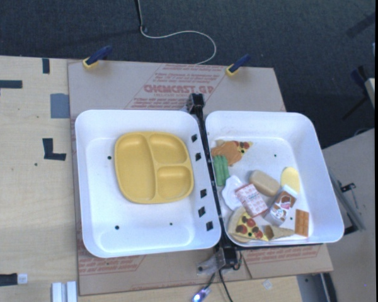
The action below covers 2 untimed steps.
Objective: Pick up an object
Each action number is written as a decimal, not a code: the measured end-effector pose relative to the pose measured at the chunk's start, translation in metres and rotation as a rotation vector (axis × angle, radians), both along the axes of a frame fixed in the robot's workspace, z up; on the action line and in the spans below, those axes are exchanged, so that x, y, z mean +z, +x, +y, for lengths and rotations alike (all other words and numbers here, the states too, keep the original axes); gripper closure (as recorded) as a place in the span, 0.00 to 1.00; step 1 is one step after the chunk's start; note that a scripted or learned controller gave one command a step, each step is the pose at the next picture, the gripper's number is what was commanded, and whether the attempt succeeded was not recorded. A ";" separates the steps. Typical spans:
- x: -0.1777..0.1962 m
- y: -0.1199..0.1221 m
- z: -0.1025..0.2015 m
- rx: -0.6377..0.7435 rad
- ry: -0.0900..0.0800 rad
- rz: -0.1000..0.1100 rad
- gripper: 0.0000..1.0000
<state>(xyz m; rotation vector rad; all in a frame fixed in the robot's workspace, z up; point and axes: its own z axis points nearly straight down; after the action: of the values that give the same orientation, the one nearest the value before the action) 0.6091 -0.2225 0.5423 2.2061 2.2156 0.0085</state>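
Cardboard-covered bench (pixel 176 90) with two white bins side by side; gripper state cannot be told; left bin (pixel 91 187) holds a yellow divided plate (pixel 154 167) at centre, right bin (pixel 315 168) holds toy food clustered toward 6 o'clock: pizza slice (pixel 249 226), green piece (pixel 220 170), red-labelled packet (pixel 252 199).

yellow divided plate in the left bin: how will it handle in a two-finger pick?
The yellow plate looks like rigid moulded plastic, so probably stiff and light. It lies flat in the left bin, so unlikely to roll. Its glossy, low rim may slip from a pinch.
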 end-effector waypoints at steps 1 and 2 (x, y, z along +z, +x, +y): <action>-0.144 -0.036 -0.001 -0.006 0.011 0.030 1.00; -0.010 0.001 0.077 0.006 0.004 -0.001 1.00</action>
<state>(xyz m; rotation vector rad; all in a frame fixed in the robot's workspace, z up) 0.6097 -0.1458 0.5327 2.2008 2.2240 0.0150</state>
